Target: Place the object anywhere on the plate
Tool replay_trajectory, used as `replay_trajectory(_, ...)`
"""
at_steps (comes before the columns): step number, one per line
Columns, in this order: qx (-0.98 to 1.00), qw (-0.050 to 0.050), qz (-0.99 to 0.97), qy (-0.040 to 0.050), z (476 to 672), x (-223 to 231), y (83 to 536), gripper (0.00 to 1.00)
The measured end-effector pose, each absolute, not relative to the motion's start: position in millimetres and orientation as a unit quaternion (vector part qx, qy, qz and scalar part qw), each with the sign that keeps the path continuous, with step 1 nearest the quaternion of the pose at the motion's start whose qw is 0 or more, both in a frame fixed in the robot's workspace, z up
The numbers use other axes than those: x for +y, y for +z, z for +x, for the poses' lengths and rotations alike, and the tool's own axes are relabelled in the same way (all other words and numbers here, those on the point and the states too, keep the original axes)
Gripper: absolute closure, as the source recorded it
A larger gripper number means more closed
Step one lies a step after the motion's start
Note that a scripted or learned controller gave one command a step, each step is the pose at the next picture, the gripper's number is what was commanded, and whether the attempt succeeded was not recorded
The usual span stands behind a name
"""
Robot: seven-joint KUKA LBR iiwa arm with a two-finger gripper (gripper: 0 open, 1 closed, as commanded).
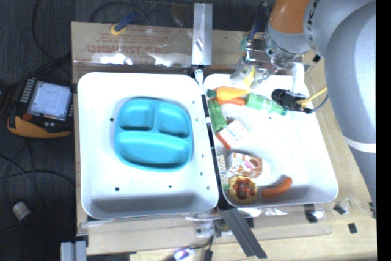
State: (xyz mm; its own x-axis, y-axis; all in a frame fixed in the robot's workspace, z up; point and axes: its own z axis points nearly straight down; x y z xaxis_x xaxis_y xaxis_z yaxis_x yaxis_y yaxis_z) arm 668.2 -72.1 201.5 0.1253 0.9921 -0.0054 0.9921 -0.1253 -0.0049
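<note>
End effector (253,74) sits over the far rim of the right bin (327,156). Cannot tell from this view whether it is open or closed, and nothing is visibly gripped.

Candidate objects all lie in the right bin:
- carrot (231,93): just nearside of the end effector, slightly to its left.
- green bottle (264,102): just nearside of the end effector, slightly to its right, lying on its side and touching the carrot's tip.
- long green piece (215,114): left of and nearside of the end effector, along the bin's left wall.
- red-and-white box (233,132): further nearside, beyond the carrot.
- printed packet (245,164), round food piece (242,188) and sausage (277,186): well apart from the end effector, at the near end of the bin.

Blue plate (153,143), with its compartments, lies in the left bin (91,150), well to the left of the end effector.
</note>
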Motion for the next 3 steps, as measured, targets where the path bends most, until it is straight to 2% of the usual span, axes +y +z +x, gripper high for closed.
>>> replay_trajectory(1, -0.661, 0.000, -0.750, 0.0035, 668.3, -72.1, 201.7, 0.00)
replay_trajectory(2, -0.731, 0.001, -0.682, 0.0026, 667.9, 14.9, 181.0, 0.00)
replay_trajectory(3, -0.731, 0.001, -0.682, 0.0025, 667.9, 14.8, 181.0, 0.00)
